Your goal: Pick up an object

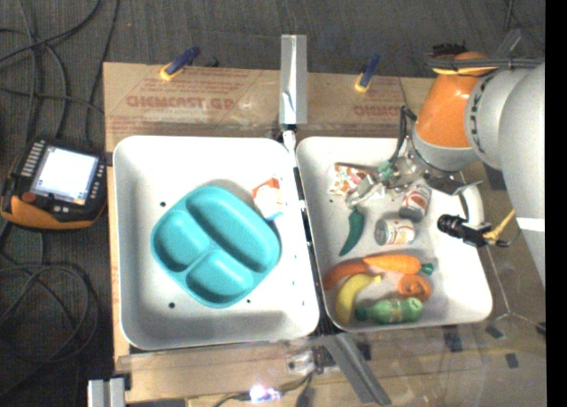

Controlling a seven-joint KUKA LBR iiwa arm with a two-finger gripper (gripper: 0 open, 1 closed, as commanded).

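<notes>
Gripper (383, 176), its state impossible to tell, hovers in the right bin (461, 308) just above the green chili (353, 230), whose long axis runs near-vertical, tip pointing down-left.

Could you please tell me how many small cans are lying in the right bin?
2: one can lies mid-bin beside the green pepper; the other can lies just above it, under the pincer. More may be hidden there.

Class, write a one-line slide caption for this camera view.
Arm lowers its tool into the right bin of toy food; a teal tray fills the left bin.
</notes>
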